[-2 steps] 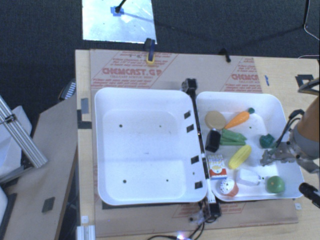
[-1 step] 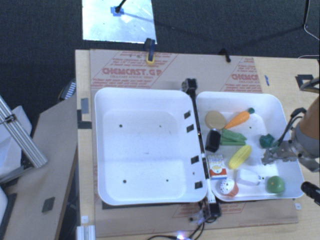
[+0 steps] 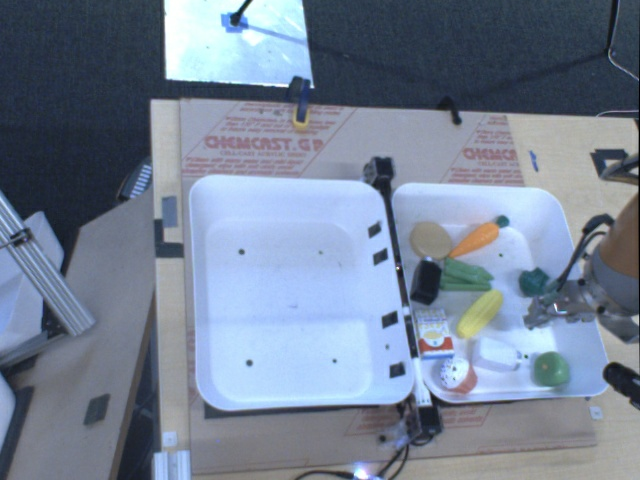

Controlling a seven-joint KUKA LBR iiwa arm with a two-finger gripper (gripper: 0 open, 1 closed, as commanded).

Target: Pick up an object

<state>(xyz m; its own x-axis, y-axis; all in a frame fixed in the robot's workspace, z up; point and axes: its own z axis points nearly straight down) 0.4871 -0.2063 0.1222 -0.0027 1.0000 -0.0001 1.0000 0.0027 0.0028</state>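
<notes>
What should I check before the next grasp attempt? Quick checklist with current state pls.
1. Gripper is over the right bin: ok, it sits near that bin's right wall.
2. Nothing already between the fingers: cannot tell, the tips are too small and blurred.
3. Finger opening: cannot tell.
4. A target within short reach: ok, the dark green object lies just beside the gripper, and the green apple is a little nearer the camera.
5. Room around the target: not ok for the carrot, green pepper and corn cob, which lie close together; the apple stands more apart.
6. Drop side, the left bin: ok, its white floor is in plain view.
</notes>
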